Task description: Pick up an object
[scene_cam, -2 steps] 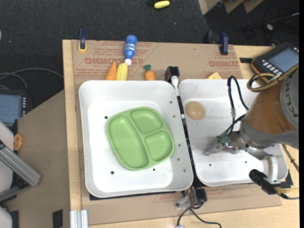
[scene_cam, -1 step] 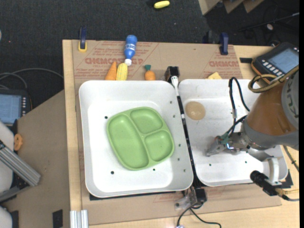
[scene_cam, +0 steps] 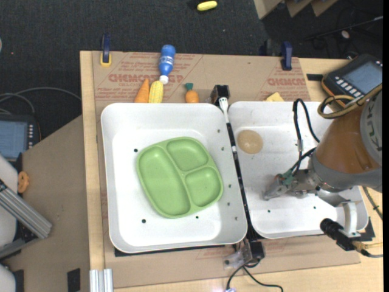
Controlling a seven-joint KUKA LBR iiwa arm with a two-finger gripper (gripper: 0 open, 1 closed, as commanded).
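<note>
Spanning the brown cardboard-covered surface (scene_cam: pixel 121 78), two shallow white plastic bins sit side by side. The left bin (scene_cam: pixel 121 163) holds a smooth green three-compartment plate (scene_cam: pixel 179 176), its long axis slanting from upper left to lower right. In the right bin (scene_cam: pixel 273 224), the grey arm's end effector (scene_cam: pixel 273 189) hangs low; whether it is parted or closed cannot be told. A flat round tan disc (scene_cam: pixel 249 142) lies near that bin's upper left corner.
</note>
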